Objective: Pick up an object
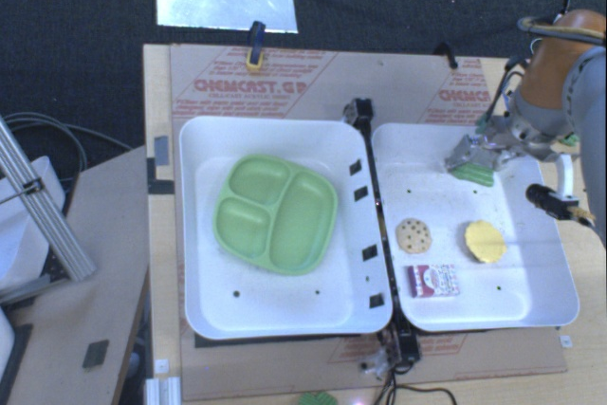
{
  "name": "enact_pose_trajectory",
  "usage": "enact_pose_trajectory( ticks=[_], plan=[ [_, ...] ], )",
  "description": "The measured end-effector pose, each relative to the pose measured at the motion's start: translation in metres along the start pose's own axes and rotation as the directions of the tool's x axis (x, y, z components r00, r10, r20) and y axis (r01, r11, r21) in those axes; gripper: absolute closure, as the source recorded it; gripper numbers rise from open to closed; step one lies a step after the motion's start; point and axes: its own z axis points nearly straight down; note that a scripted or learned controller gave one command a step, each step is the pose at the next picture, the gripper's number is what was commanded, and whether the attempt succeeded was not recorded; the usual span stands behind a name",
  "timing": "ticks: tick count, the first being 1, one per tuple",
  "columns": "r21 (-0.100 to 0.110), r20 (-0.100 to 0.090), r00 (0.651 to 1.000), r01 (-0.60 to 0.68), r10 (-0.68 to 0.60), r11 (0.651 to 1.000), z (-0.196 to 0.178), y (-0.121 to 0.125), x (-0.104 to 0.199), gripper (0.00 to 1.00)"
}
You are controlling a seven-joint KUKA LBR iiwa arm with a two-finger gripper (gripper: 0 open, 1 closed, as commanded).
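We see the gripper (477,154) low over the far part of the right shallow white bin (531,308), at the end of the grey arm with its orange band (555,71) that reaches in from the right. Its metal fingers sit right on top of a small flat green object (472,173), and we cannot tell whether they are spread or pressed together, nor whether the green piece is actually between them. That green object lies on the bin floor near the far wall, its long axis running roughly left to right with a slight slant, the right end a little nearer to us.

Closer to us in the same bin we find a round tan cookie with dark chips (413,235), a flat yellow disc (486,242) to its right and apart from it, and a small red and white packet (433,280) just beyond the cookie toward the near wall.

The left white bin (204,299) holds a light green divided plate (276,214) with three compartments, lying flat near the middle. Both bins rest side by side on the counter (247,85).
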Motion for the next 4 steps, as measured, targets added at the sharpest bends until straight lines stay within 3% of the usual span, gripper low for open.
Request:
enact_pose_trajectory(
  ticks=[1,2,3,4],
  plan=[
    [-0.007,0.004,1.000,0.002,-0.002,1.000,-0.012,0.001,-0.001,1.00],
    [-0.003,0.002,1.000,-0.005,0.005,1.000,-0.077,-0.055,-0.001,1.00],
    [0.000,-0.002,1.000,0.006,-0.006,1.000,-0.106,-0.096,0.101,1.00],
    [0.001,0.000,1.000,-0.003,0.003,1.000,-0.102,-0.114,0.099,1.00]
  ],
)
